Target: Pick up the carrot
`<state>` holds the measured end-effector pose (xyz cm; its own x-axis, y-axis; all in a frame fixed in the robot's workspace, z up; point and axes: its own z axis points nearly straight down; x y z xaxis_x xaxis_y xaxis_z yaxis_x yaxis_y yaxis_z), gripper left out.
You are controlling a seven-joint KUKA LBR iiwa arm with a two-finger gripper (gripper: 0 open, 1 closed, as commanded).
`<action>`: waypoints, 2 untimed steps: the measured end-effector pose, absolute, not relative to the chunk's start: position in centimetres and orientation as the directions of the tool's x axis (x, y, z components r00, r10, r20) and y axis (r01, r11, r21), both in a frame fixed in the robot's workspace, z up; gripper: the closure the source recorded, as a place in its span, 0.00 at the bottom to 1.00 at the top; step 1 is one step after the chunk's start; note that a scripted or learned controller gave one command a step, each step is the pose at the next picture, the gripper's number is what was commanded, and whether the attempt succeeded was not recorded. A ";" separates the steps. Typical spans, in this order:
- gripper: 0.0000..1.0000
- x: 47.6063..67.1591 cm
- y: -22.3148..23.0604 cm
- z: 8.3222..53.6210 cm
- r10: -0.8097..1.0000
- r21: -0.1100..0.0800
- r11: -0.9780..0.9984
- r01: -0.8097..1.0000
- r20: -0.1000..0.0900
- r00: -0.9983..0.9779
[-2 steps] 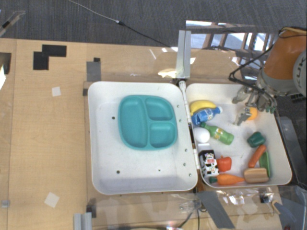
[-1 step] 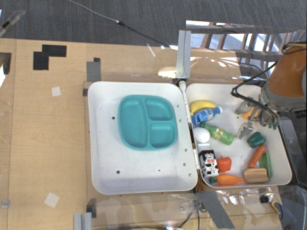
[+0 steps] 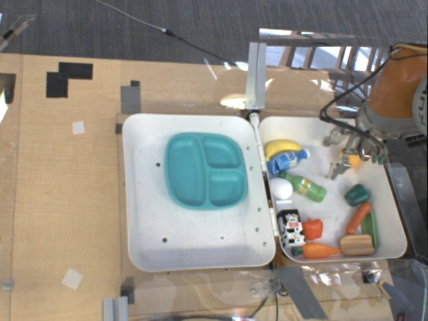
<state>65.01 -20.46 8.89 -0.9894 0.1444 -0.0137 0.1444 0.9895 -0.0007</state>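
— Since we only have the overhead camera, start there: where is the carrot [image 3: 321, 251]?

— It lies flat on the floor of the right bin [image 3: 399, 243], close to the near wall. Its thick end is just beside a small black-and-white box [image 3: 290, 229] and its tip points toward a tan bread roll [image 3: 356, 245]. A red piece [image 3: 313, 229] sits just above it.

— And the arm?

— The gripper [image 3: 334, 154] hangs over the far part of the same bin, coming in from the right. It is well apart from the carrot. A green bottle [image 3: 304, 187], a dark green pepper [image 3: 356, 194] and a reddish-orange stick [image 3: 358, 218] all lie between the two.

— What are the jaws doing?

— They look spread apart, and I see nothing between them.

— So how far along is the pick?

— Barely started, I'd say. Nothing is grasped and nothing is lifted. The arm is over the correct bin, but the travel to the near wall, the descent, the closing and the lift all remain.

— Anything in the left bin [image 3: 144, 246]?

— Just a teal divided plate [image 3: 204, 169], which plays no part here.
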 end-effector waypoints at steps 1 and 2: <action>1.00 65.4 -20.4 10.4 0.139 -0.002 0.990 0.139 -0.028 -0.990; 1.00 65.9 -20.1 25.4 0.021 -0.006 1.000 0.021 -0.028 -0.999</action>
<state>65.95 -20.07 25.42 -0.9994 0.0210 -0.0278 0.0212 0.9998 -0.0061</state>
